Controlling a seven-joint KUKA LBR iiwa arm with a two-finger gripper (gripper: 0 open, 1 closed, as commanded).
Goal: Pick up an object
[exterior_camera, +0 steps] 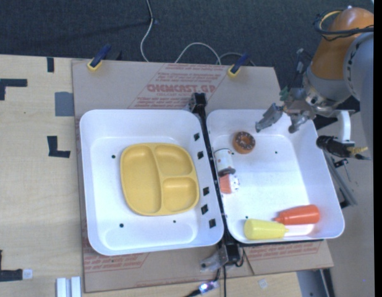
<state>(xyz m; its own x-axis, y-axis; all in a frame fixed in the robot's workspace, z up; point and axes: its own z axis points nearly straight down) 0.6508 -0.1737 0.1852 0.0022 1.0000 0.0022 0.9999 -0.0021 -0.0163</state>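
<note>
— Claw (282,122) hangs spread and holding nothing, over the right bin's (324,173) far edge.
— Anything picked yet?
— No — the donut (244,142) lies just beside it on the bin floor; the orange piece (298,215) and yellow piece (264,229) sit at the near wall. Descent, grasp and lift all remain, I'd judge.

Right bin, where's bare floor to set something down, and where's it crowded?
Right bin: bare in the middle, between the donut and the orange bottle. Crowded along the divider by the small can, and at the front edge with the yellow piece.
</note>
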